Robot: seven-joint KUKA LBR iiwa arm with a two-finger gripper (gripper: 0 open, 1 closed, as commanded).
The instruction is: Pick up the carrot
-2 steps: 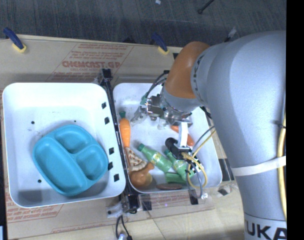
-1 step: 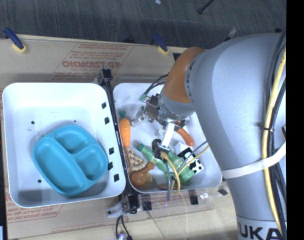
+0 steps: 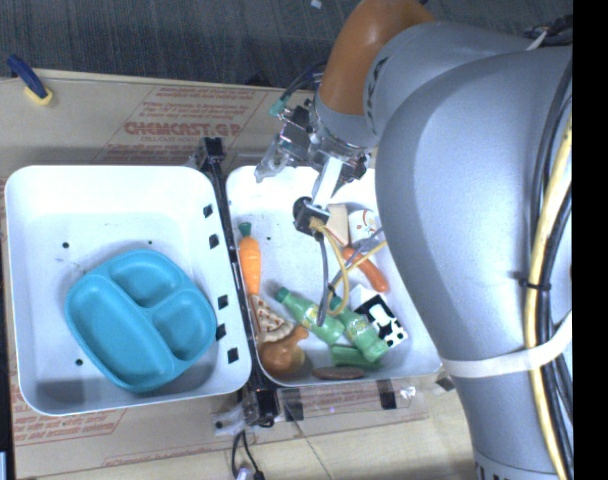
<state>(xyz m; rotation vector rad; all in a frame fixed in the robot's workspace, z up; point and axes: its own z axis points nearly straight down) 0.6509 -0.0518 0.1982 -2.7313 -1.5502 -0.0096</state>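
The small orange toy carrot with a green top [image 3: 249,264] lies lengthwise against the left wall of the right-hand shallow white bin [image 3: 274,208]; likely light, stiff, a little slick (plastic, I'd guess), best pinched across its thick middle; the grey two-finger gripper [image 3: 289,148] hangs over the bin's far end, open or closed I cannot tell.
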